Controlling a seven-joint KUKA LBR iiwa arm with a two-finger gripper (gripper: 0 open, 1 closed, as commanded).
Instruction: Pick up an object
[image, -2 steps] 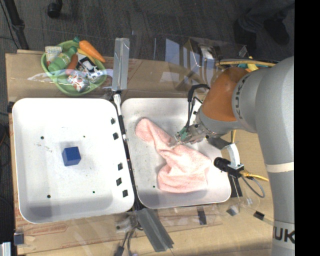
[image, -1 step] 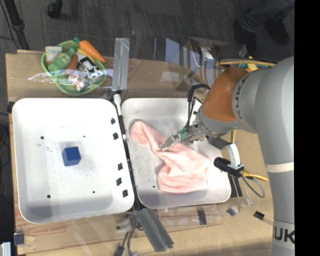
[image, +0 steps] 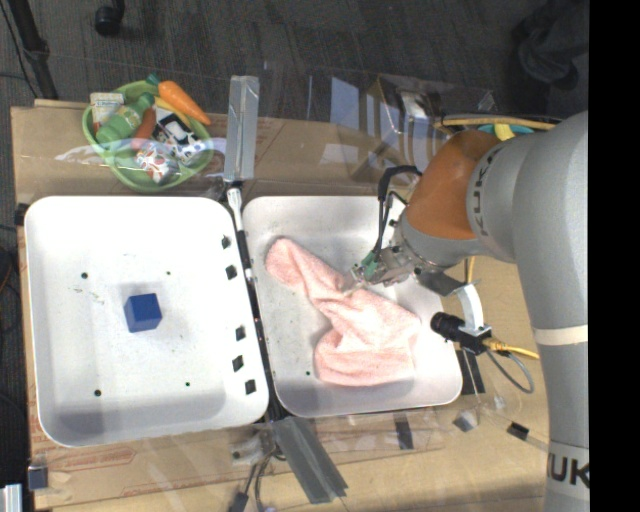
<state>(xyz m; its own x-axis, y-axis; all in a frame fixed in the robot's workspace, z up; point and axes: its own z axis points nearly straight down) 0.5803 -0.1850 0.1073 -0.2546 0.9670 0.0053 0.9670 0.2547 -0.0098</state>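
A pink cloth (image: 345, 315) lies crumpled in the right bin (image: 300, 215), stretching from the upper left to the lower right of it. A small blue cube (image: 143, 311) sits in the left bin (image: 60, 230). My gripper (image: 366, 273) is down in the right bin at the cloth's upper right edge, touching or just above the fabric. The wrist hides the fingertips from the camera.
A green bowl (image: 150, 135) with toy vegetables and small items stands behind the left bin. A metal divider (image: 242, 300) with black clips separates the bins. The grey arm (image: 540, 230) covers the right side, and cables (image: 500, 350) hang by the right bin's edge.
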